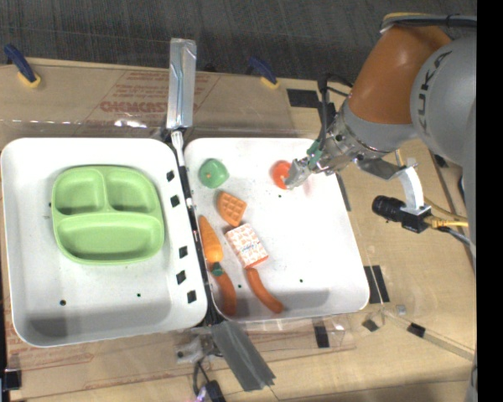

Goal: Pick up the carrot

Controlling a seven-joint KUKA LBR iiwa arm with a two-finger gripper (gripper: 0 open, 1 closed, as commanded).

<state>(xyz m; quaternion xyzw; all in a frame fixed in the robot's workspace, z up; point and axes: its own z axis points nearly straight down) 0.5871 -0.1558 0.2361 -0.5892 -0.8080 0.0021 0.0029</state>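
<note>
The carrot (209,239) is orange with a green stem end. It lies lengthwise against the left wall of the right bin (318,249). My gripper (299,174) hangs over the upper middle of that bin, far right of and above the carrot. Its tip is right beside a small red-orange ball (280,172), and I cannot see whether it touches the ball.
In the right bin also lie a green ball (213,172), a waffle-like piece (230,207), a small printed box (246,245) and two sausage-shaped pieces (263,290), (225,295) close to the carrot. The left bin (33,300) holds a green divided plate (107,213).
</note>
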